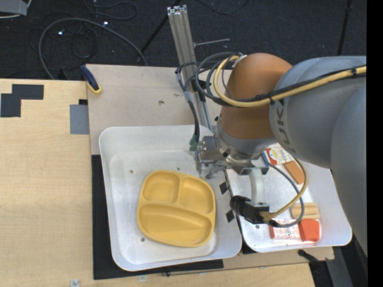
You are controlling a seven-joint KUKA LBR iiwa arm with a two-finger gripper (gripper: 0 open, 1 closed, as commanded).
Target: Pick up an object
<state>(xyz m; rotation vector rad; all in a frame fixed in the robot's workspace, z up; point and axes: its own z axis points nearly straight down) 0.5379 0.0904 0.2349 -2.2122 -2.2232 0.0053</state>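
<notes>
While my arm hangs over the seam between the two bins, my pincer [210,160] sits low by the far right corner of the yellow divided plate [177,208] in the left bin [114,160]. My own wrist hides the tips, so I cannot tell how they stand or whether anything is caught. I judge I am at the approach, nothing lifted yet. The plate lies flat and shallow; next I would need to settle on its rim, or turn to the orange packet [296,231] in the right bin [341,232].
</notes>
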